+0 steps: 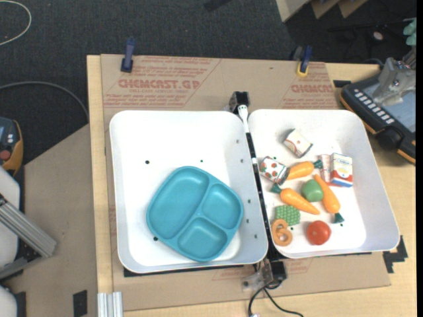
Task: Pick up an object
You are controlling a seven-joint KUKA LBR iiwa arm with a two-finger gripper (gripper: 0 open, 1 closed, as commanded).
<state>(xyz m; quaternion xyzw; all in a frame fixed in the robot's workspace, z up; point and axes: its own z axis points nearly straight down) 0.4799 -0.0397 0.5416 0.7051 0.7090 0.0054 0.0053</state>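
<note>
Where toys crowd the right bin [370, 230], small cartons [336, 168] blur together.

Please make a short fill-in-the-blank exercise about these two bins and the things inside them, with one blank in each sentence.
1. The blue divided plate lies in the ____ bin.
2. The plate has ____ compartments.
3. The red tomato lies near the ____ edge of the right bin.
4. The colour of both bins is ____.

Missing words: left; three; front; white
</note>
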